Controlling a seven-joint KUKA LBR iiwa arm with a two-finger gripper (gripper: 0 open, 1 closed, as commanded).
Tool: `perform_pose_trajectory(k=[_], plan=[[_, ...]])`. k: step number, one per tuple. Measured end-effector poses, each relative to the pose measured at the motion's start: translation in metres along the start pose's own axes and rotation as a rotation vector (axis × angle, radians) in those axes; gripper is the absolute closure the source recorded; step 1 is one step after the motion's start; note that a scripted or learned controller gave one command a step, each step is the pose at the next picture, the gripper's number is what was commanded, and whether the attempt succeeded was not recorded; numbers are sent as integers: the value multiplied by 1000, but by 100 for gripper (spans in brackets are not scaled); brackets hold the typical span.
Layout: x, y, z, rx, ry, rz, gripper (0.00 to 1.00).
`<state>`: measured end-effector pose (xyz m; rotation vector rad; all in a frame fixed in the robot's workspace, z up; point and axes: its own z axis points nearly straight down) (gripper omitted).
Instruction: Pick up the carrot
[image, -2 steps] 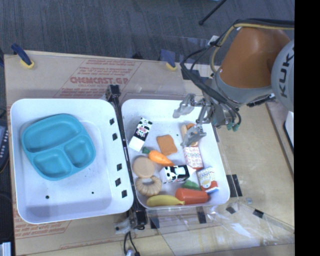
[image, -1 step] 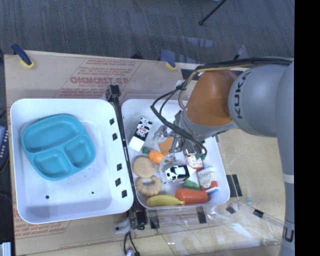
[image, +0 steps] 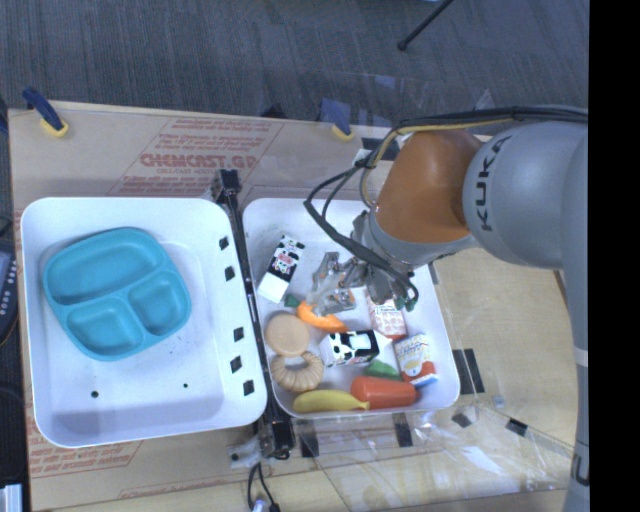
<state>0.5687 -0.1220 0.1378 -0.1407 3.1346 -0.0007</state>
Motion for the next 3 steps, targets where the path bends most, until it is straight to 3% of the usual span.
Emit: perform_pose_trajectory(k=[1, 2, 3], plan=[[0, 0, 0, 0, 1, 0, 0], [7, 14, 39, 3, -9, 48, 0], [5, 15, 27, 4, -14, 41, 100]])
